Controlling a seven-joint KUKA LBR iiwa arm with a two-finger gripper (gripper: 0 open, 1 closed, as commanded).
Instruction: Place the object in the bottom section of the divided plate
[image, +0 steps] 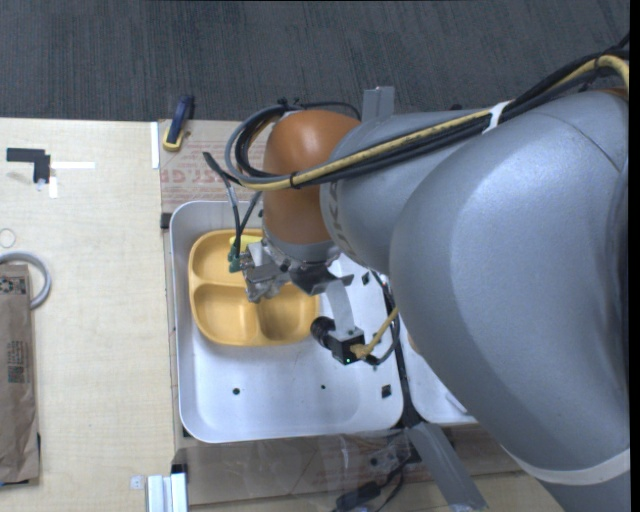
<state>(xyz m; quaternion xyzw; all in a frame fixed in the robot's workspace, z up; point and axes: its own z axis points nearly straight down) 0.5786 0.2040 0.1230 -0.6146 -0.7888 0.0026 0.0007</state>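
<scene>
- A brown paper bag (17, 370) at the left edge of the tabletop (90, 300) is cut off; its print is too small to read.
- The yellow divided plate (225, 300) lies in the white bin (270, 400), its right side hidden by the arm.
- The gripper (262, 283) hangs over the plate; I cannot tell how the jaws stand or make out the object.

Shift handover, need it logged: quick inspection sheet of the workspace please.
Surface: shallow white bin on a light wooden bench.
Job's things: yellow divided plate in the bin's upper left; object to place not identifiable.
Clutter: brown paper bag at the bench's left edge; blue-and-yellow tool above the bin.
Grippers: claw low over the plate, finger state hidden by the wrist.
Cables: black and yellow cables looped at the orange band.
Surroundings: dark carpet.
</scene>
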